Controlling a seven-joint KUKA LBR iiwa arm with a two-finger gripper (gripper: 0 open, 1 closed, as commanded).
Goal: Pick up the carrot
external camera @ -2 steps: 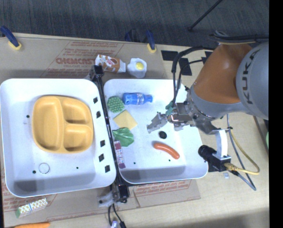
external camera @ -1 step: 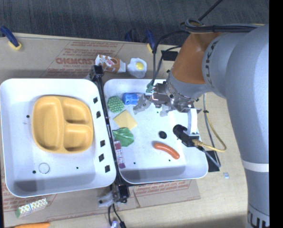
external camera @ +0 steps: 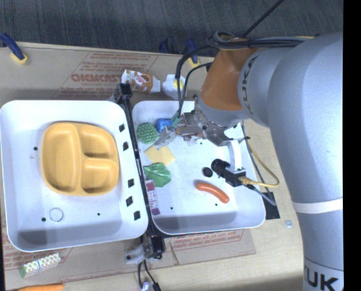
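Note:
The carrot (external camera: 212, 191), a short orange-red piece, lies on the floor of the right bin (external camera: 247, 214) toward its front right. My gripper (external camera: 166, 136) hangs over the back left part of that bin, above a blue item (external camera: 162, 125) and a yellow block (external camera: 160, 155). It is well to the left of the carrot and behind it, and it holds nothing that I can see. The grey arm with its orange band (external camera: 226, 83) covers the bin's back right corner.
A green knobbly ball (external camera: 146, 132) and a green leafy piece (external camera: 158, 174) lie along the right bin's left side. A black part (external camera: 224, 170) with cables hangs just behind the carrot. The left bin (external camera: 22, 223) holds a yellow divided tray (external camera: 80, 157).

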